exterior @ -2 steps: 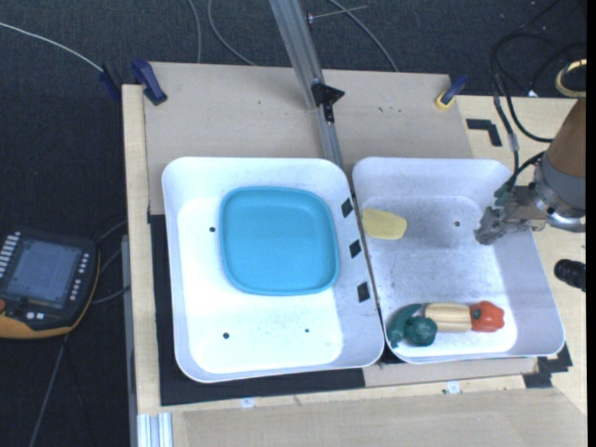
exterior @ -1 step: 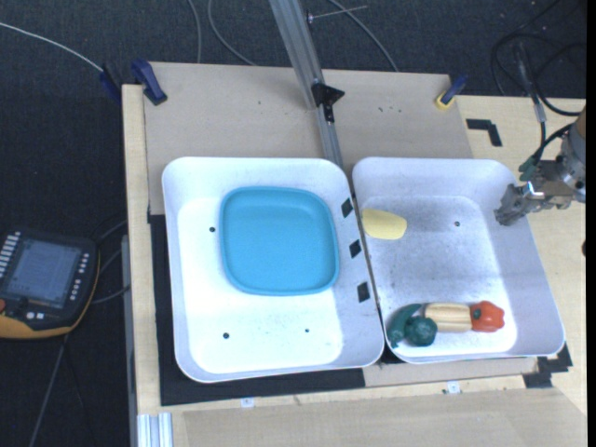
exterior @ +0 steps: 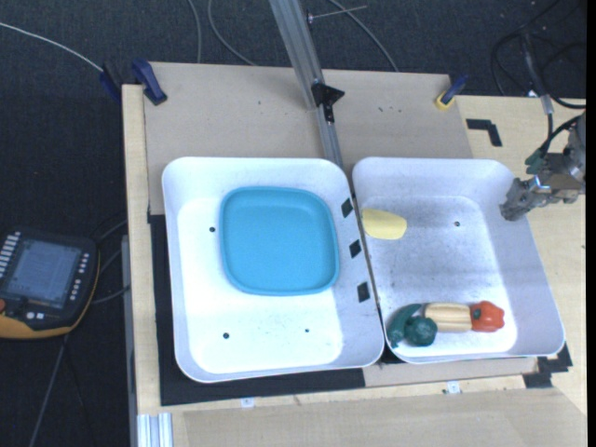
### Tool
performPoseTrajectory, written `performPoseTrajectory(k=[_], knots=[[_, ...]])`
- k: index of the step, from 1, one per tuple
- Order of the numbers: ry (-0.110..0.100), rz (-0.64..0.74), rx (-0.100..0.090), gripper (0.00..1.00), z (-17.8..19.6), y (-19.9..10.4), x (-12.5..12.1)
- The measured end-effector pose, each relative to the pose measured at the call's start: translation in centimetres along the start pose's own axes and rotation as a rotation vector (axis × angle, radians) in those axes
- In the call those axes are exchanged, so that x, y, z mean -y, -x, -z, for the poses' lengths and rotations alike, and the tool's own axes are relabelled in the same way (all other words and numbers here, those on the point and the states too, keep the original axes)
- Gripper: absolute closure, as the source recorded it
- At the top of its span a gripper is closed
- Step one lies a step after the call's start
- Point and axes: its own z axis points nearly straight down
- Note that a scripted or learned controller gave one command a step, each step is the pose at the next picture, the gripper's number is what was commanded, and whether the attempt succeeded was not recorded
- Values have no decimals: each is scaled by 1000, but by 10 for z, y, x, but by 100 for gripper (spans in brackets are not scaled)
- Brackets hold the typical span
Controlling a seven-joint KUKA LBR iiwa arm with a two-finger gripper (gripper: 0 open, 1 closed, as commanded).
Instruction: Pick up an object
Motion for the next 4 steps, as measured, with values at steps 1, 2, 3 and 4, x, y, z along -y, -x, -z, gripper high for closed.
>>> performPoseTrajectory(k=[1,2,3,4], knots=[[-1,5,-2,100,2,-49,-22],[-2,5,-2,100,-9,-105,-35],[-1,4,-2,100,-8,-147,-42],[-1,5,-2,100,-2,-208,-52]])
